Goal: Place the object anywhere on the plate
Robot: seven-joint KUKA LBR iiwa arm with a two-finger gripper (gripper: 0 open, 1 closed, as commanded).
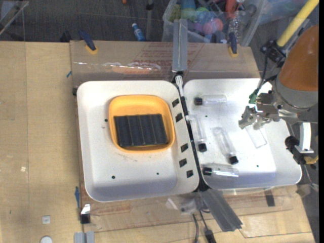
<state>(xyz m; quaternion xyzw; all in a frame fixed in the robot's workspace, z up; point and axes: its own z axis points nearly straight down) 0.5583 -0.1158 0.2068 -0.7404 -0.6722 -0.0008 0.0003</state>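
The orange plate (140,104), carrying a dark ribbed insert (140,129), sits central in the left bin (96,176). Clear black-capped tubes (225,148) lie scattered in the right bin (283,171). The hand (251,116) hovers near that bin's right edge; its opening cannot be determined, and no object is seen held. Risk: the transparent tubes may roll or slip, leaving the grasp empty.
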